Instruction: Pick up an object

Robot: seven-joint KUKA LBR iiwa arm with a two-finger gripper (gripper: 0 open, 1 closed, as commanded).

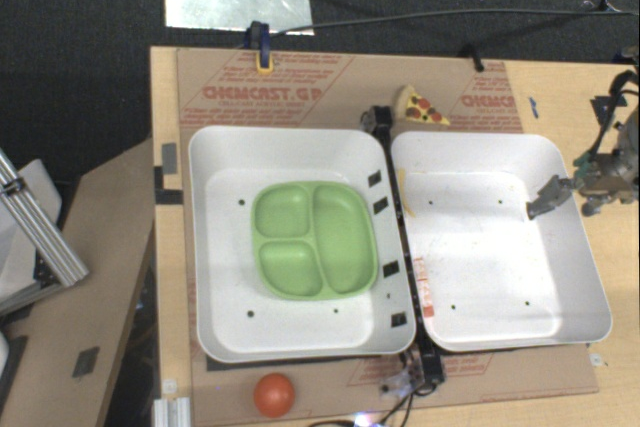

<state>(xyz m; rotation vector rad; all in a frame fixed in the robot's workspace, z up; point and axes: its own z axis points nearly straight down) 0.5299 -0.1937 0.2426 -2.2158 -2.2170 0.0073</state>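
Gripper (552, 195) hovers at the right bin's (500, 315) right edge, finger state unclear; plate (314, 240) lies well left, in the left bin (225, 315).

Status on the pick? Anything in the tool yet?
Nothing looks done: the green divided plate lies flat in the left bin, untouched. In hand: the tool sits over the right bin's right rim, with nothing visible between its fingers. Left: reach an object, grasp and lift. The orange ball and pizza-slice toy lie outside the bins on the board.
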